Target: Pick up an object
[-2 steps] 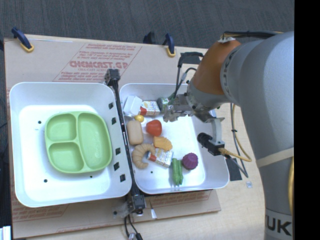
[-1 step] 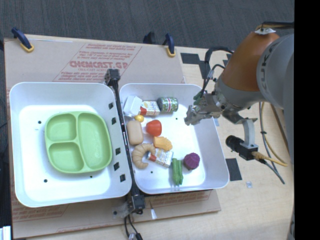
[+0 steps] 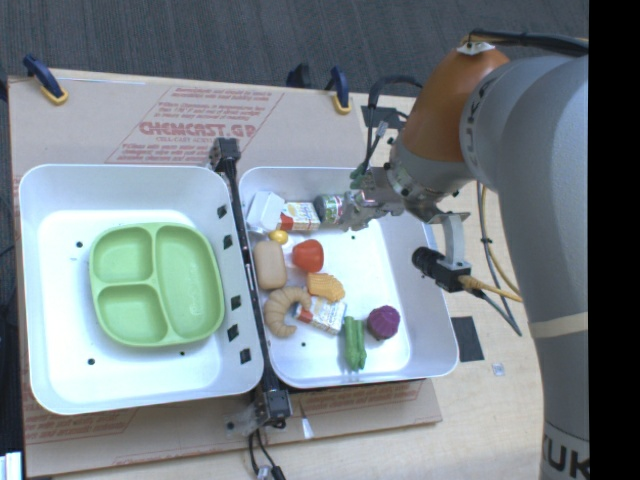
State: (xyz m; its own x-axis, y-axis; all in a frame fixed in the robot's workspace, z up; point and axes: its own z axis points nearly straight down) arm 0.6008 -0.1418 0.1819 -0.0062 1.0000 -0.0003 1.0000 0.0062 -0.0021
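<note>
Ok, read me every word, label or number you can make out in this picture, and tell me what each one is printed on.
"CHEMCAST GP": red print on the brown protective sheet under the bins; the smaller red lines around it are too blurred to read.
"UK": partial letters on the arm's grey base, cut off by the picture's lower edge.
Labels on the small packets in the right bin: too small to read.
</note>
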